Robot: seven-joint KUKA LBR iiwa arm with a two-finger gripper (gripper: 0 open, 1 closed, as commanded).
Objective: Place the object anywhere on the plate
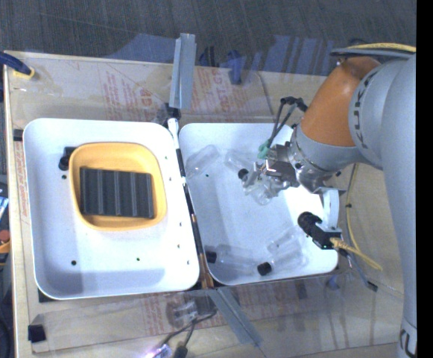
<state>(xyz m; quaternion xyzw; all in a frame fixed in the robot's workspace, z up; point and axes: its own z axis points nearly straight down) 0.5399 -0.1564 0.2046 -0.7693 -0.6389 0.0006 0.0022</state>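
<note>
Seen from the camera view above the worktop [89, 88]: gripper [267, 171] low over the right bin [223, 263], at the end of the grey arm [373, 125] with its orange band. Cannot tell whether open or closed, nor whether anything is gripped, amid glare and clear plastic. Just beside the gripper, on the side toward the view's lower edge, lies a clear object [261, 193], pale and hard to outline. Probably the one in hand, though touching or merely close cannot be told. Farther down the same side sits a second clear piece [283, 248] with a dark cap, and toward the view's left of the gripper a third clear piece [201, 160]. Well apart from the gripper, beyond the wall between the bins, rests the yellow plate [115, 152] with its dark ribbed insert [117, 192] in the left bin [37, 200]. Judged as the grasp stage, with nothing yet on the plate. To do it well: centre over the clear object before closing, grip across its narrow width, lift straight up clear of the bin wall, carry level, then lower over the plate's middle and release low to prevent a roll.
</note>
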